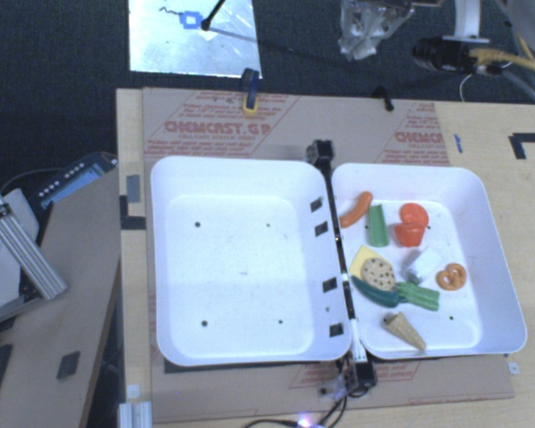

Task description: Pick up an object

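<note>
- gripper sits at top of frame, right of centre, high above the bench and well clear of both bins; can't tell how it's set, it's small and blurred up there
- nothing between it and the toys, so the pick is not started (judgement: approach phase)
- all candidates are in the right bin, right half of frame; left bin has no toys
- options: orange sausage upper left of the bin, green stick beside it, red pepper to its right, white cube mid-bin, pretzel at right, cookie overlapping a yellow wedge, dark green pod and green pickle below, cone lowest
- best target in my view: cone or pretzel, each lies apart from its neighbours
- avoid the cookie/wedge/pod cluster, pieces touch and a grab there likely shoves or double-picks
- for the cone: come straight down, close across the narrow axis, not along its length
- sausage sits near the bin divider, wall could foul the approach
</note>
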`<state>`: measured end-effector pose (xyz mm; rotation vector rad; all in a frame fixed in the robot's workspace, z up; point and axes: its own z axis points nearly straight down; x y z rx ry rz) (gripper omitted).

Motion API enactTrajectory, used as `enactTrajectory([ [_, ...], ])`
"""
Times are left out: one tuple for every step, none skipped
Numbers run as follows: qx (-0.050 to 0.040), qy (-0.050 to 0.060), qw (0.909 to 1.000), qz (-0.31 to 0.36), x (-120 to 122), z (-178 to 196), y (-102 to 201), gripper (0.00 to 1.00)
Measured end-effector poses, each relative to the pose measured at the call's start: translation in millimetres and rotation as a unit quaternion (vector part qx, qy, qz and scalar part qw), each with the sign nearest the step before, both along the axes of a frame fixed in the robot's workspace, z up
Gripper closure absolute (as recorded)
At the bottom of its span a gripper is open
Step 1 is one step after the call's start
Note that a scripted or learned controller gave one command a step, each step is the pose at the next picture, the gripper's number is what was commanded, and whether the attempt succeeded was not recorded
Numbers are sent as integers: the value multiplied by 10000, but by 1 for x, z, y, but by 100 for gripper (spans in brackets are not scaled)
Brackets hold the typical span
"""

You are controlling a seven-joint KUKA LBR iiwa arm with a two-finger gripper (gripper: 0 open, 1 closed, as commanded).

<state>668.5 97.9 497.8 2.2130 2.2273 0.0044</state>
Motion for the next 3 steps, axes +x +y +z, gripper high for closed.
enactTrajectory([
  [0, 8, 10000, 0, 0, -4, 13, 100],
  [0, 8, 10000, -1, -14, -2, 26, 100],
  [-4, -2, 10000, 1, 0, 0, 33, 100],
])
